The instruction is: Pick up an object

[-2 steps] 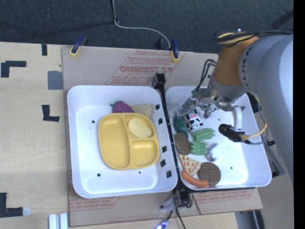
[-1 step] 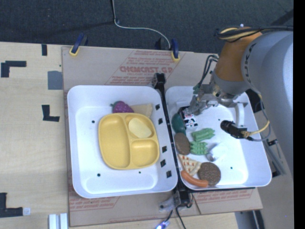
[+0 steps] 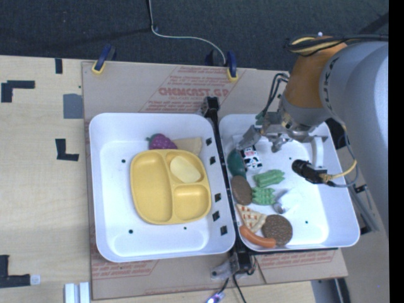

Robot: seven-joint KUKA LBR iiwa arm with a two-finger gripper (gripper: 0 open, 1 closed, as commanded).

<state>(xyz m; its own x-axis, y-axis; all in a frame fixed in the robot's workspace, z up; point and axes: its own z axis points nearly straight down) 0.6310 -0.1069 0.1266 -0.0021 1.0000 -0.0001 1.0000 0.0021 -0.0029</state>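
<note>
Near front rim of right bin (image 3: 341, 232) we count 1 sausage (image 3: 257, 237), 1 waffle (image 3: 250, 219), 2 brown patties. Hand (image 3: 263, 139) hovers at back-left corner; grip state we cannot tell. Yellow tray (image 3: 169, 188) fills left bin (image 3: 107, 169).

Two bins sat side by side on the bench, touching along their inner walls. The left bin (image 3: 104, 169) held a divided tray (image 3: 161, 197) at its middle, a small lump in the tray's upper right compartment, with a grape cluster (image 3: 162, 141) and a flat wedge (image 3: 189, 145) just behind it. My gripper (image 3: 264, 139) hung over the back left of the right bin (image 3: 328, 223), my arm reaching in from the right. Below it lay a small box (image 3: 252, 160); nearer the front came two leafy pieces (image 3: 267, 186), a round patty (image 3: 240, 189), a waffle (image 3: 251, 219), a second patty (image 3: 277, 228) and a sausage (image 3: 257, 237) (all crowded along that bin's left side).
</note>
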